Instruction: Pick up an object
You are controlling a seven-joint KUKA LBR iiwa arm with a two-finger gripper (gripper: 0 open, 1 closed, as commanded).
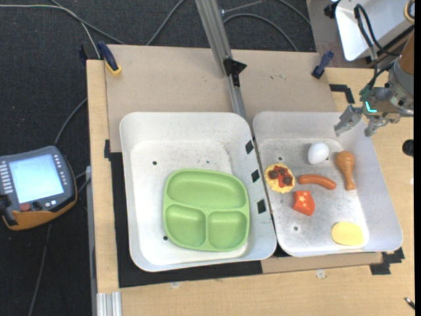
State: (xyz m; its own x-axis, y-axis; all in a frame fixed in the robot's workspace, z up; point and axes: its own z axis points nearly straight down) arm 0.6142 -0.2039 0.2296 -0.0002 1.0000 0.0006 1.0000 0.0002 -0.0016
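My claw (pixel 358 118) hangs over the top right corner of the right bin (pixel 388 206), just past the rim. Its two fingers are spread apart and nothing is between them.

I use the white egg (pixel 318 153) as my marker, since it is the toy nearest the claw. Right of the egg, just beside it, lies the brown drumstick (pixel 346 167). Below the egg is the sausage (pixel 318 181), and left of that the little pizza (pixel 279 178). Further below the egg sit the red piece (pixel 303 203) and, near the bottom rim, the yellow lemon (pixel 346 233).

I think the egg is a good pick. To do it well, I would come straight down over its middle with the fingers wide, then close slowly, because a round smooth thing can pop out.

There is bare floor above the egg and left of it, so a finger fits there. The drumstick side is tight, so I would turn the fingers away from it. The left bin (pixel 141 176), far left of the egg, holds a green tray (pixel 206 210).
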